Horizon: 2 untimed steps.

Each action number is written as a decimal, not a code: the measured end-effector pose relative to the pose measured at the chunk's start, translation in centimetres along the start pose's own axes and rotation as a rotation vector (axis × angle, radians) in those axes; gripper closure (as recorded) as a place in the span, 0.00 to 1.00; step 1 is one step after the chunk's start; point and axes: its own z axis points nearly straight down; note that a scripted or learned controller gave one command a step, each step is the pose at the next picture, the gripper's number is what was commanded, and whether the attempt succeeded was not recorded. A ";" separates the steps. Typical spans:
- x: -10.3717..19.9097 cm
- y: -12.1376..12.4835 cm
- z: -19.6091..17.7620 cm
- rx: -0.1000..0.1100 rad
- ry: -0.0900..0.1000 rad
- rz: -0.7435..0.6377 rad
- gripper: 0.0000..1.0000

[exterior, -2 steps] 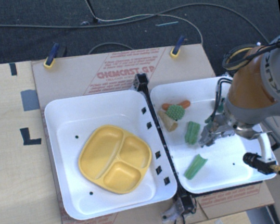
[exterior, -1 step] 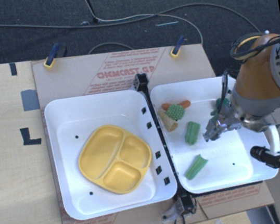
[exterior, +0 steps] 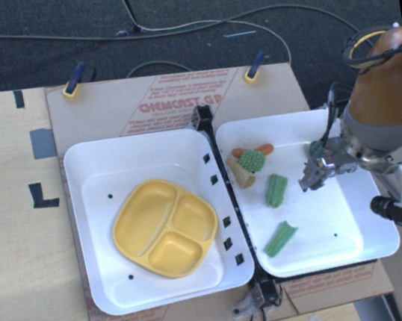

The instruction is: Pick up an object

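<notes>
The small grey metal gripper (exterior: 315,175) hangs over the right white plastic bin (exterior: 350,242); whether it is clenched cannot be told. Nearby lie a bumpy green toy (exterior: 275,190), a flat green piece (exterior: 279,239) and an orange carrot-like toy (exterior: 253,152). A yellow divided plastic tray (exterior: 165,226) sits in the left white bin (exterior: 95,210), on brown cardboard (exterior: 176,96).

Arm (exterior: 382,101) cut off at frame's right edge. Gripper (exterior: 314,176) small and dark over right bin (exterior: 351,245); finger state unreadable. Tan item (exterior: 243,176) near that bin's left wall partly covered by green toy (exterior: 252,160); identity unclear.
</notes>
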 end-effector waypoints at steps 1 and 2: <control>5.8 1.3 0.6 0.004 0.002 -0.005 1.00; 10.2 1.6 1.0 0.006 0.001 -0.003 1.00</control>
